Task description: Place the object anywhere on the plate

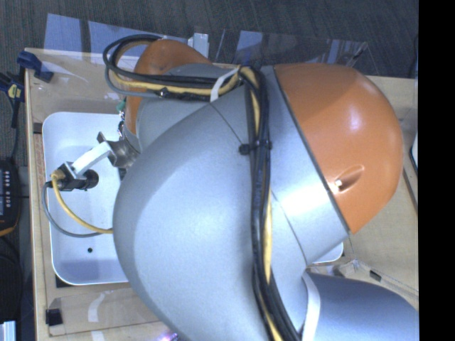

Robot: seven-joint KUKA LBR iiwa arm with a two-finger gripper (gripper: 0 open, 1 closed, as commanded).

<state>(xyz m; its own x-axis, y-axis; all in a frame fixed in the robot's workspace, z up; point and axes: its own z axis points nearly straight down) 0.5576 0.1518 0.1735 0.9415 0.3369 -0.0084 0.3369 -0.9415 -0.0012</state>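
Grey metal takes up most of the view: the arm (192, 226) reaches in from the right and spreads across the bench (377, 247), covering the middle of the scene and most of the ground where the two bins meet. Its orange band (341, 133) bulges as a broad dome at the upper right, and a smaller orange part (165, 54) sits behind it near the top. A bundle of black and yellow cables (256, 162) runs down the arm's body and loops over that smaller orange part.

At the left, the left bin (64, 254) lies partly uncovered, its white floor and rounded near corner plain to see. A thin yellow cable (67, 222) curves across the bin floor and leads up to a black plug-like piece (75, 180). A short white bracket (92, 159) joins that piece to a small metal part (121, 151) at the arm's edge, which may belong to the claw, though the arm hides too much to be sure. Whether the claw is open, closed or gripping anything cannot be told from this angle.

Where the object and the plate lie cannot be told either, since the arm covers so much of both bins. One tiny dark speck (90, 249) rests on the bin floor, well apart from the yellow cable's loop. A blue clamp (32, 64) sits on the bench's far left corner.
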